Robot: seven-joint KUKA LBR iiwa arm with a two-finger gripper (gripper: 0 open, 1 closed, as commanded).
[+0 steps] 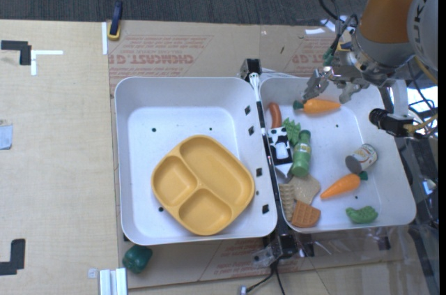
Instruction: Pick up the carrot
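- My gripper [327,83] hangs over the far corner of the right bin [387,217], because a carrot [320,106] lies just under it there.
- I cannot tell how my gripper is set; the tip is too small and dark to read.
- That carrot lies flat, leafy end toward the middle, so I should come straight down on it.
- A second carrot [340,186] lies near the can [361,158], closer to the front.
- The yellow plate [202,183] sits in the left bin [139,105], out of my way.
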